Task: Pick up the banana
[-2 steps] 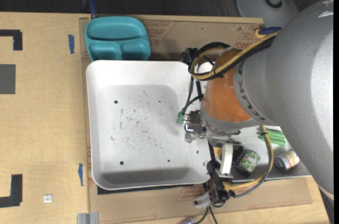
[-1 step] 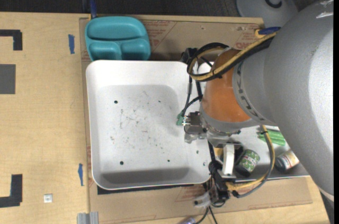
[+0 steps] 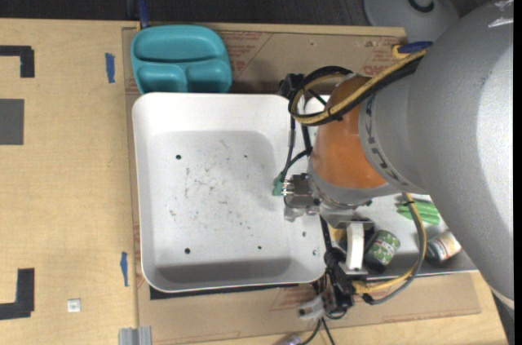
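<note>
Your arm [image 3: 359, 148] hangs over the right bin [image 3: 405, 231], by its left wall, and covers most of it. I cannot tell where the banana lies, nor whether the end effector [image 3: 300, 198] is apart or together. Locate the banana before descending, and avoid the green can [image 3: 382, 247].

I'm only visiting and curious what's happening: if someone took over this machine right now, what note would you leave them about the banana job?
End effector: low by the seam between the two bins, under the arm; open or shut, cannot tell.
Banana: I cannot pick it out. The arm covers most of the right bin. On the strip left uncovered lie a green can, a green packet and a second can.
Done: nothing can be seen held or lifted.
Left: find the banana, grasp it, lift it.
</note>
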